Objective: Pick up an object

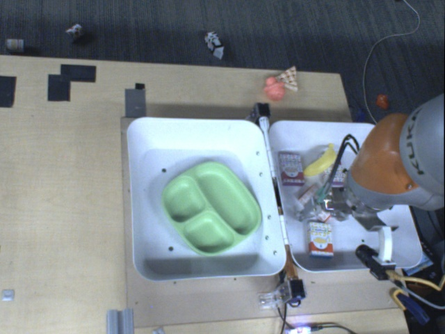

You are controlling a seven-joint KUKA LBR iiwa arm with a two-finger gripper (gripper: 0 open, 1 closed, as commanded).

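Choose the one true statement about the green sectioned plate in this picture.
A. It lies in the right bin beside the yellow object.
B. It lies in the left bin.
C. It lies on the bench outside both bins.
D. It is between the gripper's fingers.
B: the green sectioned plate lies flat in the left bin, while the arm works over the right bin.

I see the left bin (pixel 139 186) mostly taken by a green divided plate (pixel 211 206), leaving open margins along its edges; the right bin (pixel 299 259) is crowded: cartons (pixel 320 238), banana (pixel 321 162), and the arm (pixel 389 162) over its right edge
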